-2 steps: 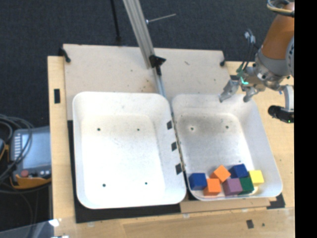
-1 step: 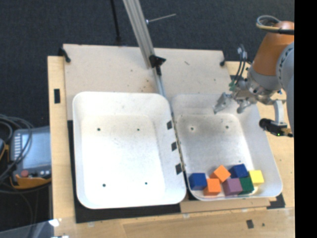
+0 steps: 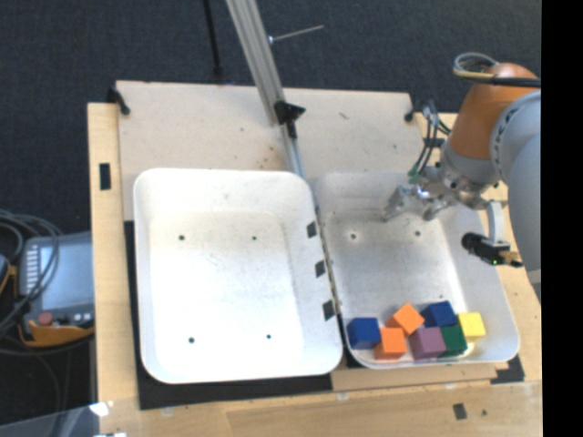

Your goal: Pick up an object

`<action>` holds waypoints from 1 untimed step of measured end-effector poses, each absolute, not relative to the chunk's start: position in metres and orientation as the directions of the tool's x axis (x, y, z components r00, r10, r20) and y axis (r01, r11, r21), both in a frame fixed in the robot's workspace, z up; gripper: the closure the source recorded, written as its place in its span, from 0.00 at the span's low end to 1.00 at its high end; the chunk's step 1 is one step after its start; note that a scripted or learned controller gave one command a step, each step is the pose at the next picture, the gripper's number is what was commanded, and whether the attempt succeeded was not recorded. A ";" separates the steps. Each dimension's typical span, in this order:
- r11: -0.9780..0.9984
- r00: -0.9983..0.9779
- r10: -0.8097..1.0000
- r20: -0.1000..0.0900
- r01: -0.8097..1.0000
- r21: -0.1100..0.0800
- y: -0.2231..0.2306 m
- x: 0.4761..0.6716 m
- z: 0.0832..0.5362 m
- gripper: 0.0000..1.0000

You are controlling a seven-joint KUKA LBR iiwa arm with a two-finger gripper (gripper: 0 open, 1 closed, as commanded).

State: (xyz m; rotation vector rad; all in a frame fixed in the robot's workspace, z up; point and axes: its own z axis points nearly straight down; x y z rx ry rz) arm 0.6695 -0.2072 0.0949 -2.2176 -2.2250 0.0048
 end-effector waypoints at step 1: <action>0.006 -0.006 1.000 -0.006 1.000 0.006 -0.209 0.672 0.111 1.00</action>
